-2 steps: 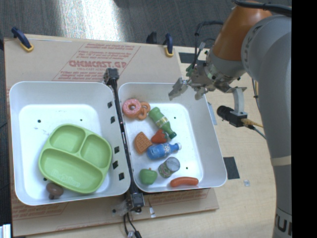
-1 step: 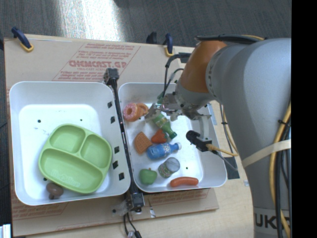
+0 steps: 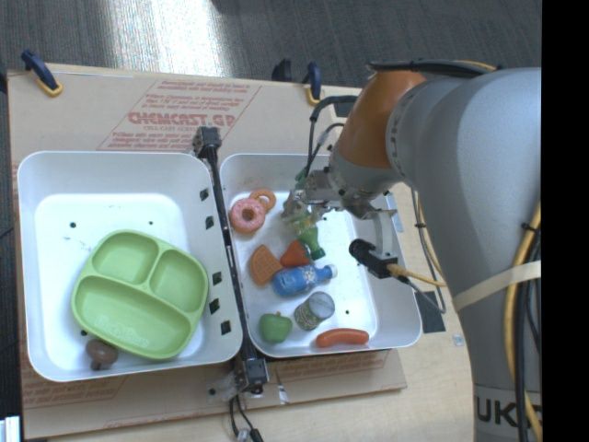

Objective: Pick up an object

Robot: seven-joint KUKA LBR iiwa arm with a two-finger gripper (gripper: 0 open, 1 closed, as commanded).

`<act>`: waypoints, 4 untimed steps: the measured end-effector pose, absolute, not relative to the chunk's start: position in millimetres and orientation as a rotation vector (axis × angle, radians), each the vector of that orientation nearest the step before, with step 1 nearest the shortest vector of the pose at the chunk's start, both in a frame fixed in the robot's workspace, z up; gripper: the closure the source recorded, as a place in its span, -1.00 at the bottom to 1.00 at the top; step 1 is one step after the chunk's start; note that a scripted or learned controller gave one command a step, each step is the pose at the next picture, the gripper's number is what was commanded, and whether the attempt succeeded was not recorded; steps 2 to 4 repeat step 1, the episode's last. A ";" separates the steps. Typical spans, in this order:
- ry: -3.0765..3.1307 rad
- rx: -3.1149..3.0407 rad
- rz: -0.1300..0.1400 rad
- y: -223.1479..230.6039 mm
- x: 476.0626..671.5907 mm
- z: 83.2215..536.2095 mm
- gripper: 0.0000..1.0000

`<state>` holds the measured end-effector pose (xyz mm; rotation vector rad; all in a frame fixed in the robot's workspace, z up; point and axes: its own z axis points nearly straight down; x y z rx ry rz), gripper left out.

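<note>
My gripper (image 3: 305,212) hangs low over the upper middle of the right bin (image 3: 391,325), reaching in from the right. Just below it lies an orange and green toy vegetable (image 3: 297,250). A pink donut (image 3: 247,215) and a small orange ring (image 3: 262,198) lie to its left. Further toward the front are a tan waffle piece (image 3: 264,264), a blue bottle (image 3: 299,279), a tin can (image 3: 317,310), a green pepper (image 3: 274,328) and a red sausage (image 3: 341,338). Nothing is visibly held.
The left bin (image 3: 55,187) holds a green divided plate (image 3: 140,292) and a small brown object (image 3: 101,353) at its front corner. A black clip divider (image 3: 219,238) separates the bins. The arm's bulky grey body (image 3: 479,201) covers the right side.
</note>
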<state>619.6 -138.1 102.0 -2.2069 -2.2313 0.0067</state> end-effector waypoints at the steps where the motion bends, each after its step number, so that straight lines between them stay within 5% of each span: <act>1: -2.231 -2.210 0.002 -84.4 562.7 192.7 1.00; 4: -2.231 -2.210 0.002 -84.4 562.7 192.7 1.00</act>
